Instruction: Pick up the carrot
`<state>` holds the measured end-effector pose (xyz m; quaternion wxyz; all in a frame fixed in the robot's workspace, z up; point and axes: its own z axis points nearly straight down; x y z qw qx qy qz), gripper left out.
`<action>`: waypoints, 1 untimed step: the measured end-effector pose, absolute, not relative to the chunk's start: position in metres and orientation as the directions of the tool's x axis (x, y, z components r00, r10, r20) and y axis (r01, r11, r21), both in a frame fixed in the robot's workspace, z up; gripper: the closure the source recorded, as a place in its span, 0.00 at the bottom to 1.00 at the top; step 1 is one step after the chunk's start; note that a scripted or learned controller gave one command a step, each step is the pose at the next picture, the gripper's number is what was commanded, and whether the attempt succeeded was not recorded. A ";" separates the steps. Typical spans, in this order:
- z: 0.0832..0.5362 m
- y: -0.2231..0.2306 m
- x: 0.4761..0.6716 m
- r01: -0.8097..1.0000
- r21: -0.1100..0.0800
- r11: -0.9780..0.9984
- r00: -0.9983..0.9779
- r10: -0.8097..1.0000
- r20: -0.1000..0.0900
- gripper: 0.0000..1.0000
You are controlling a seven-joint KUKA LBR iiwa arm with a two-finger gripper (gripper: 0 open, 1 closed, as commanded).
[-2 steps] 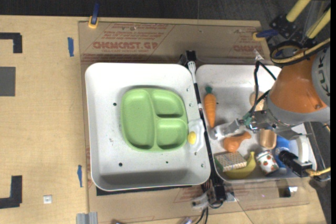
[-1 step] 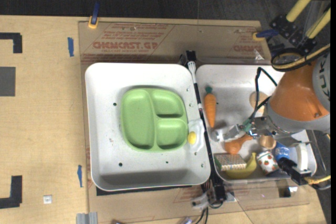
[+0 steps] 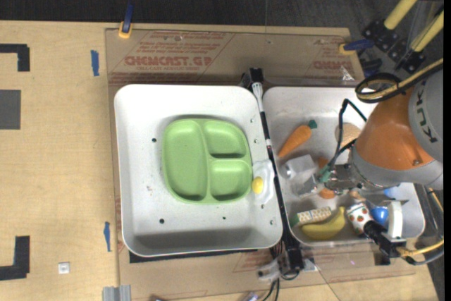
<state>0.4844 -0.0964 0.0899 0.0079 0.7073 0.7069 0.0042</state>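
We are seeing the carrot lying in the right bin, up-left of the end effector, whose grip we cannot tell. A banana is lying below the carrot. A green plate is sitting in the left bin on the cardboard-covered tabletop.

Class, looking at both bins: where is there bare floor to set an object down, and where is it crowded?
Free: the left bin floor around the green tray. Crowded: the right bin, with carrot, banana and the arm over it.

Grey arm, orange band, black cables
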 end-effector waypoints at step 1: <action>0.102 -0.100 0.486 1.000 0.025 -0.005 0.006 1.000 -0.013 1.00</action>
